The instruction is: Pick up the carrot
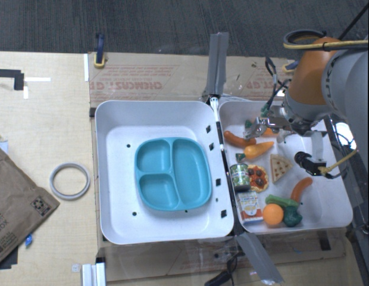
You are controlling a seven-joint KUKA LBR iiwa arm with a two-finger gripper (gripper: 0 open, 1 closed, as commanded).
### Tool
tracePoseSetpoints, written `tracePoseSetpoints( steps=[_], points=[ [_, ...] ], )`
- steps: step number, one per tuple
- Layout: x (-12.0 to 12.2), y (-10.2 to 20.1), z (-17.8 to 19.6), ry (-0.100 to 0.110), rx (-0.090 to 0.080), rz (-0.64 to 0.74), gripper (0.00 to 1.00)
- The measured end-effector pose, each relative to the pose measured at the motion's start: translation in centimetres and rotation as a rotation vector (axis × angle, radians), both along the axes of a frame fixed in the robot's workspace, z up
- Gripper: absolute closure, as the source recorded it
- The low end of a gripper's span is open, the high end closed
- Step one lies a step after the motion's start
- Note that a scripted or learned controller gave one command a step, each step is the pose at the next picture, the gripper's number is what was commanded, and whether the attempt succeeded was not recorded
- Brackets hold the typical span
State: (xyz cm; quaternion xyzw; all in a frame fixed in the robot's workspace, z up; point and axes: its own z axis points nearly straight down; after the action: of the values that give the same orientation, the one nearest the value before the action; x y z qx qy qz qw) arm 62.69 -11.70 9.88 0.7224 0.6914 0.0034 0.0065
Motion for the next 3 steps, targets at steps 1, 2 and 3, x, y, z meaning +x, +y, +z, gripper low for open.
tracePoseSetpoints(
  steps=[1, 2, 3],
  points=[
    [0.0, 0.0, 0.8, 0.002, 0.004, -0.003, 1.00],
    [0.2, 3.1, 9.1, 0.017, 0.003, 0.095, 1.00],
    [0.2, 3.0, 9.1, 0.017, 0.003, 0.095, 0.00]
  ],
)
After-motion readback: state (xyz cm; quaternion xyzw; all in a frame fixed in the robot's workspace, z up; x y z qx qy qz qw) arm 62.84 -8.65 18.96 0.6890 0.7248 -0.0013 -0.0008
